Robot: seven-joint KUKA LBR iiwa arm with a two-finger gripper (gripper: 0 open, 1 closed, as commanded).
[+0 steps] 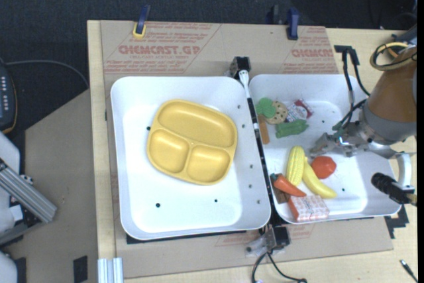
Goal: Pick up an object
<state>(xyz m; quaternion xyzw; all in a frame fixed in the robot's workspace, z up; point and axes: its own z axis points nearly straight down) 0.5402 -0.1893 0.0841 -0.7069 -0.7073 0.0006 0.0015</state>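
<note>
Camera view: the left bin [132,195] holds a yellow divided tray [192,141]. In the right bin [344,91] the gripper [329,144] hangs over a red tomato [323,167], apart from it; whether it is released or clenched I cannot tell. Left of the tomato lie a corn cob [295,165] and a banana [318,184], a carrot [289,186] nearer.

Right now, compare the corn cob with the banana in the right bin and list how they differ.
The corn cob stands nearly upright in the view; the banana runs diagonally toward lower right. The corn cob is straight and stubby; the banana is slimmer and curved. The corn cob lies left of the tomato; the banana lies below it. Both are yellow and lie in the right bin.
</note>
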